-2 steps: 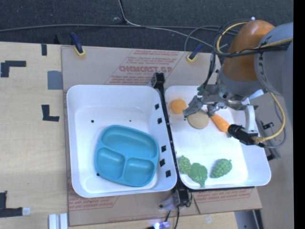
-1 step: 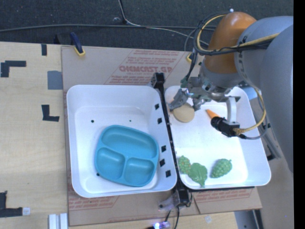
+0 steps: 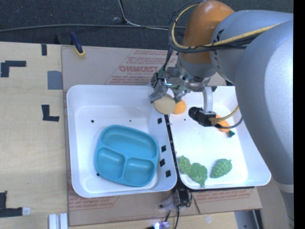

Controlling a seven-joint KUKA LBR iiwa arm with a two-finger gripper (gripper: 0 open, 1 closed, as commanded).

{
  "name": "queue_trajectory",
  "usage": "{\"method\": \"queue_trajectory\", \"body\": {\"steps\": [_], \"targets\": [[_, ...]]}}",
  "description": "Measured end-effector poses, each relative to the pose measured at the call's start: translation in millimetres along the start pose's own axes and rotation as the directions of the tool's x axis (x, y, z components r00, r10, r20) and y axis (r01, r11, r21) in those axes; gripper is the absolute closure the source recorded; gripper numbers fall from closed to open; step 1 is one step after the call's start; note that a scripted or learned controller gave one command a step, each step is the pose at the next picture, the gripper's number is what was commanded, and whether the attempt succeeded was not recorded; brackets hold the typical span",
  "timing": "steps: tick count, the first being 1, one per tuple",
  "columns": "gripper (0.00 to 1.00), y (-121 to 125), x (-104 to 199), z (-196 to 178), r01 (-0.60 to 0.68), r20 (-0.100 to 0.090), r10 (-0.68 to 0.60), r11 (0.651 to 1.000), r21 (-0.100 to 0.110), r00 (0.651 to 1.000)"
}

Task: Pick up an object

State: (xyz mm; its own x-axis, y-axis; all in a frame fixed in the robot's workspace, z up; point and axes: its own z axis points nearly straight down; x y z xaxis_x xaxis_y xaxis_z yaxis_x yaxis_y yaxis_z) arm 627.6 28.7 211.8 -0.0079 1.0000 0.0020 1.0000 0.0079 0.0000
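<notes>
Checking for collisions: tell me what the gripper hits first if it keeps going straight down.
Probably the pale round object beside the orange one, right under the gripper, above the bins' divider; depth is unclear.

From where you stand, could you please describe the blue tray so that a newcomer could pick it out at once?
Find the two white bins; take the left bin. The blue tray lies flat in its near half, by the divider between the bins. It is the sole light blue thing there, a rounded plate with three compartments, unlike the green items in the right bin.
</notes>
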Motion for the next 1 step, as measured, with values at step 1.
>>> {"method": "queue_trajectory", "body": {"steps": [1], "targets": [[1.0,18.9,46.4,-16.2,-0.002,0.0,0.002,1.0,-0.001,1.0]]}}
